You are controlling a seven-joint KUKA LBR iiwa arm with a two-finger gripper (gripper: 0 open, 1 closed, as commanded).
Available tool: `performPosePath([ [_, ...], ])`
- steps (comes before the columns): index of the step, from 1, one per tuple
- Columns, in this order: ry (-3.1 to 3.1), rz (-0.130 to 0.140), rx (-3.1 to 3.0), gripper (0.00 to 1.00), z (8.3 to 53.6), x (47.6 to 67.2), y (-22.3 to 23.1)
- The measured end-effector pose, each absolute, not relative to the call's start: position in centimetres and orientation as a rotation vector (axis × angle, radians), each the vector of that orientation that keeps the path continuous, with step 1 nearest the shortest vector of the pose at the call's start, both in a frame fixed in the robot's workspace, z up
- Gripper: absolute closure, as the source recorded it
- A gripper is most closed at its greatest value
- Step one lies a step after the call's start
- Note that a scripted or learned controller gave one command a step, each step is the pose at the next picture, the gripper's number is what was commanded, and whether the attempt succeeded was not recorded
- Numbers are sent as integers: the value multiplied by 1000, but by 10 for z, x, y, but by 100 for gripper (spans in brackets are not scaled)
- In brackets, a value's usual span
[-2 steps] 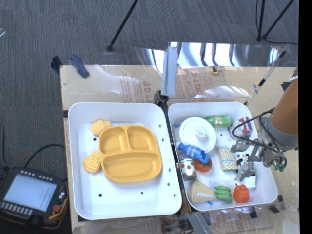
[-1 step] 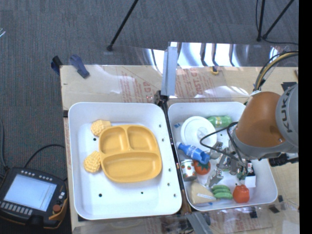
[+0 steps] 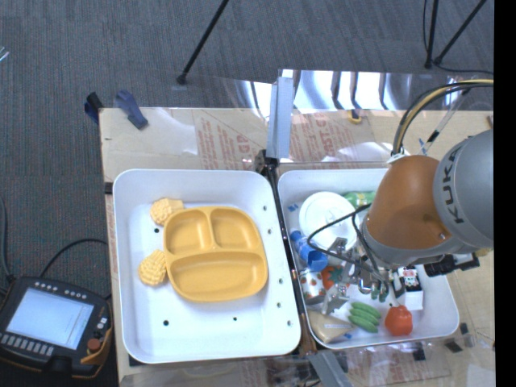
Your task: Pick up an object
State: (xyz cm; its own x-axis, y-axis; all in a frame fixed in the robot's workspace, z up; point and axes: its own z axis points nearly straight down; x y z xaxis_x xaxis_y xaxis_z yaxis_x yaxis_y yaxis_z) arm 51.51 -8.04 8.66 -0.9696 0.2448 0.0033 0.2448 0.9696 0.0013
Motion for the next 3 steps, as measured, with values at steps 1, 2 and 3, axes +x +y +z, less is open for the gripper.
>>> performPosePath([
  [1, -3110, 0, -418, 0, 86, 512, -79],
  [2, -3110, 0, -409, 100, 96, 513, -78],
  [3, -3082, -5, -641, 100, 190, 547, 2],
])
